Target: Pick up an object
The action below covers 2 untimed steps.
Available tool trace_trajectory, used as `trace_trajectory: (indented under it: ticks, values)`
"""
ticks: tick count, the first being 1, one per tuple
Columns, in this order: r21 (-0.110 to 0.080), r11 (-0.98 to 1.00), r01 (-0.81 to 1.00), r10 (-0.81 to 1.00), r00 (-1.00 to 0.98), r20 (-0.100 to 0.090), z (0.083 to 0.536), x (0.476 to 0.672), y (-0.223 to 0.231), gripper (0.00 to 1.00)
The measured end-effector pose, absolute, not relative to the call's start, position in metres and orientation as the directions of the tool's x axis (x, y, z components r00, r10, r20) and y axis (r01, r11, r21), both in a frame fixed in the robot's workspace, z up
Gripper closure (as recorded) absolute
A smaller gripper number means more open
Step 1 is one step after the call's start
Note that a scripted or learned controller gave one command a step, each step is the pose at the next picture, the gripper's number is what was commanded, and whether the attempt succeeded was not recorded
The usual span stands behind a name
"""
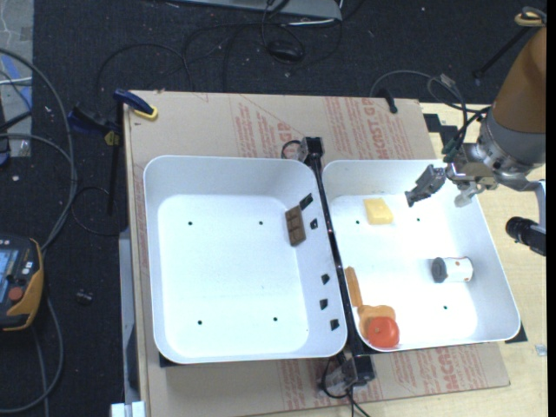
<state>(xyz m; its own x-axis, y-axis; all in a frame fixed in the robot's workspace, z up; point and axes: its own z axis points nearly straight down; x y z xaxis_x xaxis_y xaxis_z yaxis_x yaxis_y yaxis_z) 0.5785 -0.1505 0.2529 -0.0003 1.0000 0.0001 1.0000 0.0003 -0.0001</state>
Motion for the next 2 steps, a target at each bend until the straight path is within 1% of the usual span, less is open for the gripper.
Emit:
trace_trajectory:
  ticks: [1,2]
  values:
    - [-0.007,0.0,1.0,1.0,0.0,0.001,0.1841,0.6275,-0.1592,0.0]
    - [0.0,0.0,1.0,1.0,0.0,0.0,0.188,0.6289,-0.1596,0.0]
